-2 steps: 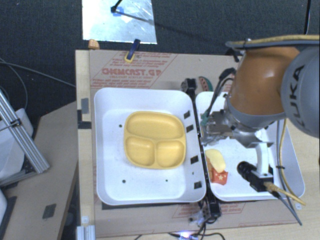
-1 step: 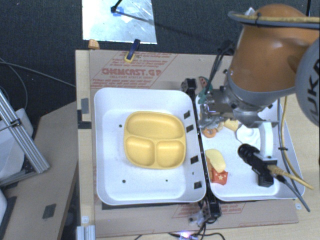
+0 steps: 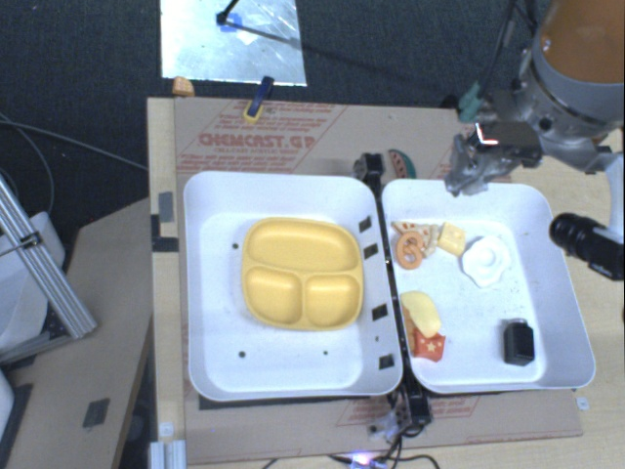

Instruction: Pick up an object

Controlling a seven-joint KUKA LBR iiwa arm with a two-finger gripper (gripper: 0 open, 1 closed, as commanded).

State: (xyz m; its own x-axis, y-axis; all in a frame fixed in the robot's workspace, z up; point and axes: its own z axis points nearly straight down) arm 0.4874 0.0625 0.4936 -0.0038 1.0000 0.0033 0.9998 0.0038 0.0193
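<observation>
The right bin (image 3: 547,262) holds several small toy foods. A pretzel (image 3: 409,249) and a yellow cheese wedge (image 3: 450,239) lie near its back left. A white fried egg (image 3: 485,261) rests to their right. Near the front left sit a yellow slice (image 3: 422,311) and a red fries box (image 3: 429,344). A black block (image 3: 518,341) lies at the front right. My gripper (image 3: 473,176) hangs above the back rim of the right bin, well above the objects, with nothing visibly between its fingers.
The left bin (image 3: 210,291) carries a yellow three-part plate (image 3: 301,273). Black clips line the divider (image 3: 383,272) between the bins. A black cylinder (image 3: 586,244) juts in at the right edge. A metal sheet (image 3: 232,25) lies beyond the bench.
</observation>
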